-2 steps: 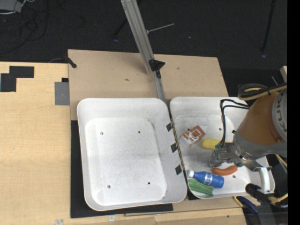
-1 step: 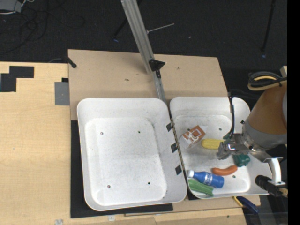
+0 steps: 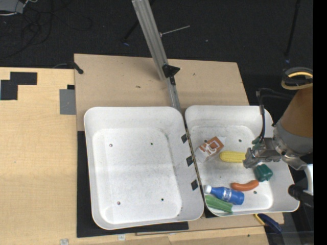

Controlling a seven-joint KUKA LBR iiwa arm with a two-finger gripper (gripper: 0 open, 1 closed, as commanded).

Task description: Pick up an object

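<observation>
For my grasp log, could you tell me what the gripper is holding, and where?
It cannot be told: the gripper sits low beside the yellow object, with nothing visibly between its fingers.

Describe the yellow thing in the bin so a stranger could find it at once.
Look at the right bin of the two white ones. Near its middle lies a yellow corn cob, just left of the tool and right of a small orange-and-white packet. It is the yellow item among them; the sausage is orange, the bottle blue.

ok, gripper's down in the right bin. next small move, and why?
Probably shift slightly left and lower onto the yellow corn. The gripper sits at its right end, beside a green block, with nothing visibly held.
</observation>
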